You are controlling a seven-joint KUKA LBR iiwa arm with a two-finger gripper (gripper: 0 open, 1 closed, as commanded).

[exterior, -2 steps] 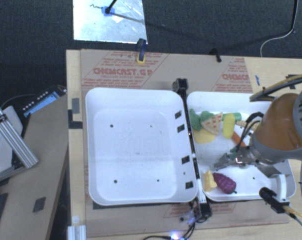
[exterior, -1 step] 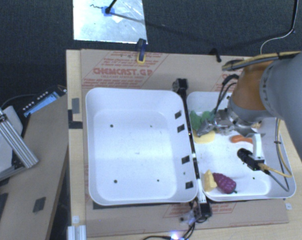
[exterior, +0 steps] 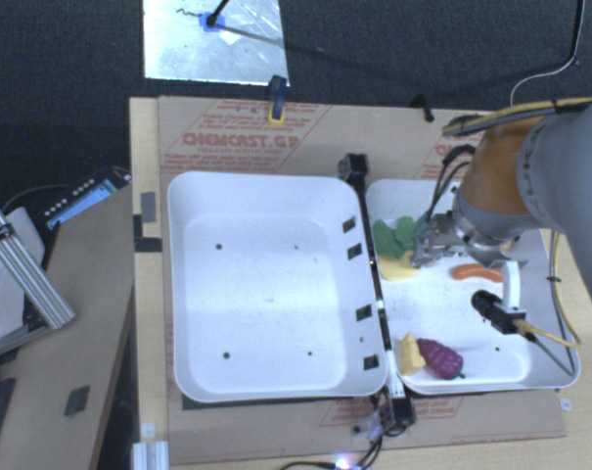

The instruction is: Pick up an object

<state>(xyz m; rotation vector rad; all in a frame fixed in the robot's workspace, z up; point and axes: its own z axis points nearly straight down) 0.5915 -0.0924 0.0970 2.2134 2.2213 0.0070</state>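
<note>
Green and pale yellow toys sit together in the right-hand bin (exterior: 540,365), against its wall nearest the left bin (exterior: 266,292). Seen from the fixed camera above the bench, the gripper (exterior: 425,248) hangs at the end of the grey and orange arm, just to the right of the green object (exterior: 393,235) and above the right end of the yellow object (exterior: 398,269). The green object lies immediately left of the gripper, seemingly touching it; its long axis cannot be made out. Whether the gripper is spread or closed cannot be told, and nothing is visibly held. Right of the gripper lies an orange object (exterior: 475,273). Toward the bin's near wall rests a purple object (exterior: 440,358).
</note>
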